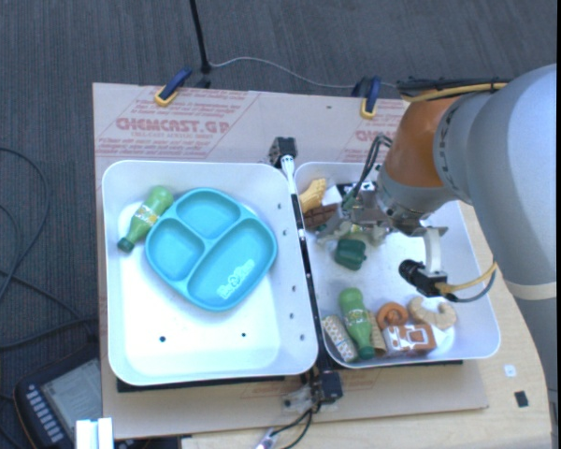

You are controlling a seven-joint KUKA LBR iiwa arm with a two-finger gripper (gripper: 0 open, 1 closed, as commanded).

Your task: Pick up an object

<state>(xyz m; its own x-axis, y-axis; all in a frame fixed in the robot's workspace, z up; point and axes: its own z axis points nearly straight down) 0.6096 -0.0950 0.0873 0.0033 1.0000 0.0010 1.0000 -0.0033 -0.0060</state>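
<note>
The dark green toy (350, 253) beneath the gripper (359, 221) looks light, rigid, best pinched across its middle; finger state I cannot tell.

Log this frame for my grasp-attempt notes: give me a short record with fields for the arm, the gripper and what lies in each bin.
arm: grey with orange band, reaching in from the right over the right bin
gripper: low over the right bin's upper left part, by a dark green item
grasp: cannot tell
left bin: blue divided plate, green bottle at its upper left
right bin, lower part: green bottle, several small toy foods
</note>
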